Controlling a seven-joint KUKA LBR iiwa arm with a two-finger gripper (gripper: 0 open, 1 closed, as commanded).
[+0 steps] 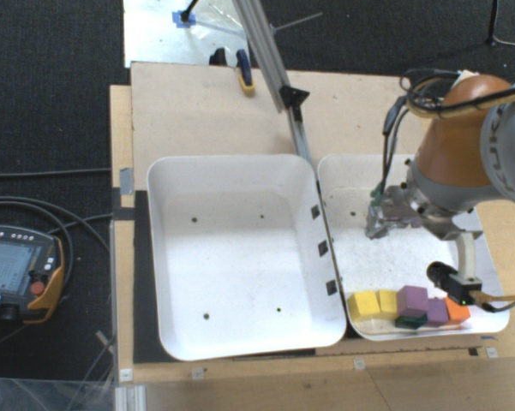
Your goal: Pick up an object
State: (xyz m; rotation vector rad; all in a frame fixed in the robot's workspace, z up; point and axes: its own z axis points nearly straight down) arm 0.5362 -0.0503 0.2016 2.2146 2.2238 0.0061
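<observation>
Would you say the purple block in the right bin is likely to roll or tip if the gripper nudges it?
The purple block looks flat-faced and squat, so it should slide, not roll. It sits tight among yellow blocks, a green piece and an orange one, so a nudge would probably move those too.

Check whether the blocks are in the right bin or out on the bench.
In. The yellow blocks, purple blocks, dark green block and orange block sit clustered inside the right bin, along its near wall.
</observation>
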